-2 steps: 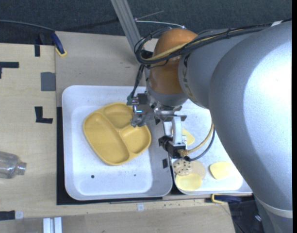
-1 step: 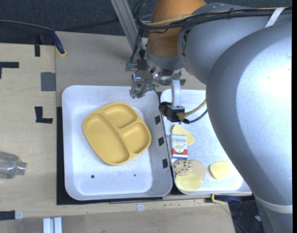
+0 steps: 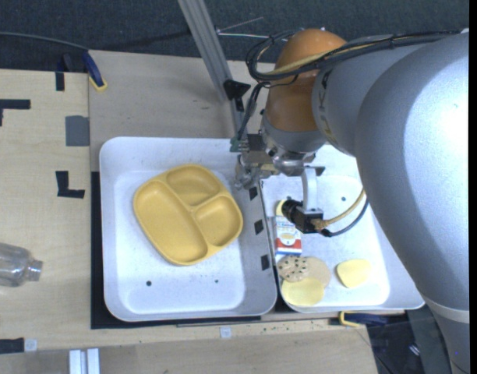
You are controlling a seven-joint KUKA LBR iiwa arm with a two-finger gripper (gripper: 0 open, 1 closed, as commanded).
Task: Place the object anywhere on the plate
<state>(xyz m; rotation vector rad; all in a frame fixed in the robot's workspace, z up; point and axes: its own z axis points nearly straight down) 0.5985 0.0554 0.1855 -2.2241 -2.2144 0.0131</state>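
Pale wooden counter [image 3: 36, 224] carries two white bins side by side. A yellow divided plate [image 3: 188, 213] lies in the left-hand bin [image 3: 121, 287]. The gripper [image 3: 248, 176] hangs over the rims where the bins meet, just beside the plate; whether its jaws are clenched or released cannot be told. In the right-hand bin [image 3: 344, 244] lie a small carton [image 3: 288, 240], a round cookie [image 3: 294, 268], a pale yellow disc [image 3: 304, 291] and a yellow chunk [image 3: 353, 272].

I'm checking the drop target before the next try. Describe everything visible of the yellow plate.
The yellow plate is a rounded dish, plastic by its look, split by raised ridges into three compartments. It lies flat, right way up and askew, on the floor of the left white bin, apart from its walls. Its compartments show bare yellow.
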